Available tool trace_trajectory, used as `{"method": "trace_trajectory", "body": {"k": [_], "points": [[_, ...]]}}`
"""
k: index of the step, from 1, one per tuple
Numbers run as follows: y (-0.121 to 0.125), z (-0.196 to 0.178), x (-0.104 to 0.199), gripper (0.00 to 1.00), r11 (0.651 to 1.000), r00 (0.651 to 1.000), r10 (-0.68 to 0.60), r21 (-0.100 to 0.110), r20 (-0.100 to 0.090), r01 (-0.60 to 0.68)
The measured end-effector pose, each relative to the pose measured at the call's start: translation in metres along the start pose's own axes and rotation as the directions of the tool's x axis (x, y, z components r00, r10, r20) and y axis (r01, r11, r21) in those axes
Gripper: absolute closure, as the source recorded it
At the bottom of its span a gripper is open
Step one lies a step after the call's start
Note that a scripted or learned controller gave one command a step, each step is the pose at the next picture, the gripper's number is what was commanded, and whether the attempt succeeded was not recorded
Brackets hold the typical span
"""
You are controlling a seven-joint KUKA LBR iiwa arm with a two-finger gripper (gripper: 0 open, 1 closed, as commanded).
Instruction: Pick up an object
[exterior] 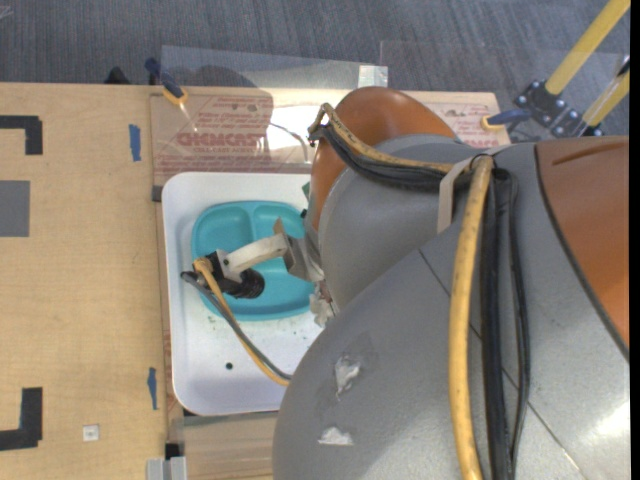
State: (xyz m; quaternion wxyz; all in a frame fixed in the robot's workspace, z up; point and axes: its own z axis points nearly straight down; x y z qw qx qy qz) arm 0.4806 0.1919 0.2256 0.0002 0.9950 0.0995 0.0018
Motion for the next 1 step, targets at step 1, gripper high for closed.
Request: {"method": "trace_trajectory", "body": {"k": [1], "points": [[-0.0001,-0.0096,0.0010,1.00,1.000,1.000,0.000,0.000,-0.001,0.000]]}}
